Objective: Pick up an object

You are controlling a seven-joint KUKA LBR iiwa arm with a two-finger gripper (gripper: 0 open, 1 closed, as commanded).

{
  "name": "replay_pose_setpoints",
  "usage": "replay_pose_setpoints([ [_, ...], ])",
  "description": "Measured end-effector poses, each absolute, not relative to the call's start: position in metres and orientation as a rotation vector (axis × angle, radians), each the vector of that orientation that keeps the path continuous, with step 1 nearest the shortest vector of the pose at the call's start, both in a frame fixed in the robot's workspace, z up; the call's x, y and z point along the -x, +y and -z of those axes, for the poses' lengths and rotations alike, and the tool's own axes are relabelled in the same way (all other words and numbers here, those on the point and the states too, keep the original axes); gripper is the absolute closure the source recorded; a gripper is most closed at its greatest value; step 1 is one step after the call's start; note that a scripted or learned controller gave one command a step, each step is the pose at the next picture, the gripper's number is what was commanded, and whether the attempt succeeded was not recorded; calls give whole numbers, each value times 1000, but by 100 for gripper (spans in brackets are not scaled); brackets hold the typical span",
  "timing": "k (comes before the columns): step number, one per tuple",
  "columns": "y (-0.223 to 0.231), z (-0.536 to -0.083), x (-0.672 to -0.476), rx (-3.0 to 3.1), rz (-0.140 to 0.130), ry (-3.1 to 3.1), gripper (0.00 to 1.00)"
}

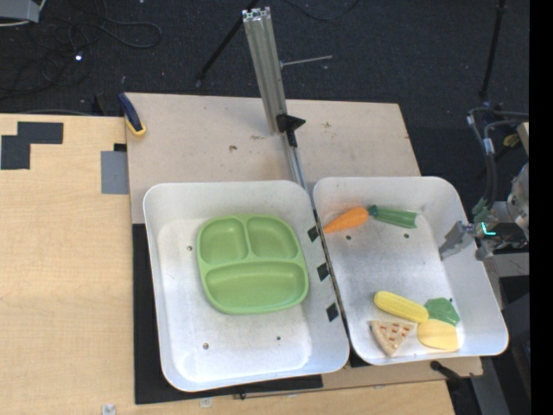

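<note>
The right bin (389, 258) holds toy food. An orange carrot (346, 220) with a green top (396, 217) lies near the bin's far left corner. A yellow corn cob (400, 306), a pizza slice (390, 336), a yellow piece (439, 336) and a small green piece (442, 309) cluster at its near right. My gripper (456, 239) sits at the right rim of this bin, above the wall and apart from every toy. Nothing shows in its grasp.
The left bin (173, 335) bears a green divided plate (252, 264). A metal post (266, 67) rises behind the bins. Black clips (322, 271) sit on the seam between the bins. Bare bin floor lies between the carrot and the corn.
</note>
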State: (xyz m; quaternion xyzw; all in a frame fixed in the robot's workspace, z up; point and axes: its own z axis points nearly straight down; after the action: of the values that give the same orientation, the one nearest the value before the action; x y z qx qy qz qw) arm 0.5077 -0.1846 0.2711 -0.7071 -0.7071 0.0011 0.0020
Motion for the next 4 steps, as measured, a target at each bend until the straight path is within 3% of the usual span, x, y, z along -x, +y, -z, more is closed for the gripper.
replay_pose_setpoints([
  [1,-185,-272,-508,2219,-2,-2220,0],
  [4,-187,-104,-509,2216,-5,-2216,0],
])
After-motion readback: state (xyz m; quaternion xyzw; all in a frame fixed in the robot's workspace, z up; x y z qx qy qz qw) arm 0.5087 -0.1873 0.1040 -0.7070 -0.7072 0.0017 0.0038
